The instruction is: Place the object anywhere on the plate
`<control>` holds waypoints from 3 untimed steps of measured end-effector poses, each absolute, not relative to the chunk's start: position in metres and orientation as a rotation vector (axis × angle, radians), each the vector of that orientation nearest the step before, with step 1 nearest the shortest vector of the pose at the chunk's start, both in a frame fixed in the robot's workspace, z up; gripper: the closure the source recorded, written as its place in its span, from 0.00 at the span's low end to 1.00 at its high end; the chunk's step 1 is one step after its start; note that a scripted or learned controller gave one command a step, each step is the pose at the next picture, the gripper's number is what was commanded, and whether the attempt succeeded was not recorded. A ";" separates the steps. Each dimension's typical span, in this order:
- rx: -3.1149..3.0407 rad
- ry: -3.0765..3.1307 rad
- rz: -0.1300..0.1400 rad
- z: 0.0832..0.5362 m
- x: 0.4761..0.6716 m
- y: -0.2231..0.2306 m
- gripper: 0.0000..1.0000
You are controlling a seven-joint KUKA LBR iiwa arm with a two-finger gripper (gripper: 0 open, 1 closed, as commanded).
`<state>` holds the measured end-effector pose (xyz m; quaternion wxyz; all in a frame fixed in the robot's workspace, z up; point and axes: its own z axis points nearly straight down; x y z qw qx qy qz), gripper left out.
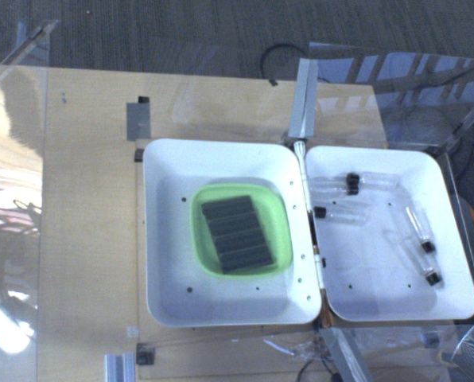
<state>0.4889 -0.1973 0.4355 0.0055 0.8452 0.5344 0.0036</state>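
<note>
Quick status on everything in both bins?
Green plate: flat in the left bin, bearing the dark block.
Dark block: lying on the plate, ridged side up, slightly askew.
Clear tubes: lying loose on their sides in the right bin, black caps on.

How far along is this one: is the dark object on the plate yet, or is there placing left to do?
It looks done: the dark ridged block lies flat on the green plate in the left bin, wholly inside the plate's rim. Nothing is in hand. In the right bin, several clear tubes with black caps lie loose on the floor. If those count as objects too, they are what is left; otherwise nothing remains.
</note>
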 end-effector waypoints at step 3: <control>2.819 1.366 0.012 0.437 0.489 -0.196 0.00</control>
